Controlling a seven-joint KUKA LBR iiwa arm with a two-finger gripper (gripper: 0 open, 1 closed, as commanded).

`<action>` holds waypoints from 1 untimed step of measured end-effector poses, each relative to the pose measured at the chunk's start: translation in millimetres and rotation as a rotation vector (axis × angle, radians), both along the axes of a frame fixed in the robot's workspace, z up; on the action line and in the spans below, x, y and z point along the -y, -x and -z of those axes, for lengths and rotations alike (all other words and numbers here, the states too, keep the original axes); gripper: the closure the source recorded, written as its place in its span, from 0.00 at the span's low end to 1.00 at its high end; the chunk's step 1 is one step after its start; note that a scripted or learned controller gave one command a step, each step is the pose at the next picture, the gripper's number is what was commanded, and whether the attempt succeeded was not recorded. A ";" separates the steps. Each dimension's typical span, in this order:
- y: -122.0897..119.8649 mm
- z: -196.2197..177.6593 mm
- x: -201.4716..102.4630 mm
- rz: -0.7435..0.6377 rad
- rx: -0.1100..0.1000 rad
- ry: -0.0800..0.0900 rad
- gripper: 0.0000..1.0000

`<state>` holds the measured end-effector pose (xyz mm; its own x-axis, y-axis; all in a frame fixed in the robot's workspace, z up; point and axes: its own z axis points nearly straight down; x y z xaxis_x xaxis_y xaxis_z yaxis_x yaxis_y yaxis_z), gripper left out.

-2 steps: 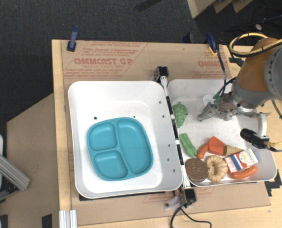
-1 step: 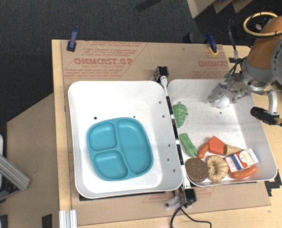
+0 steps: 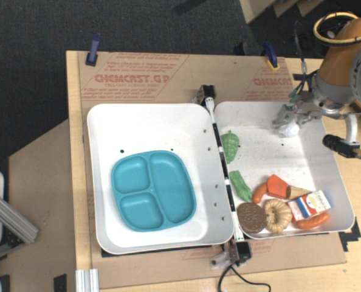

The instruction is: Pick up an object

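**Mia:** What is on the far left?

**Ben:** A brown bench with red writing on it. Two blue clips pinch its back edge. Two white bins sit on it side by side.

**Mia:** What is in the left bin?

**Ben:** A blue plate with three sections. It lies flat near the front of the bin.

**Mia:** And in the right bin?

**Ben:** Toy food. A light green leaf lies by the wall between the bins. A darker green pod lies a bit nearer the front. Down in the front corner there is a pile. A brown cookie touches a tan donut. Behind the donut is an orange wedge beside a little cone. A small red and white box lies on the right of the pile, and an orange sausage sits in front of it.

**Mia:** Where is the robot's hand?

**Ben:** The gripper is low over the back of the right bin, near the right side. The grey arm with its orange part comes in from the right.

**Mia:** Is it holding anything?

**Ben:** I cannot tell. There is something pale and shiny at its tip, but it is too blurry to make out. The food pile is well apart from it, closer to the front.
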<state>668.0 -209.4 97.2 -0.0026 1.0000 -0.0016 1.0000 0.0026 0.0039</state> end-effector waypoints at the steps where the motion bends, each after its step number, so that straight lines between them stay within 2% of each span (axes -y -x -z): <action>1: 55.0 -36.8 -50.7 0.000 -0.007 -0.004 1.00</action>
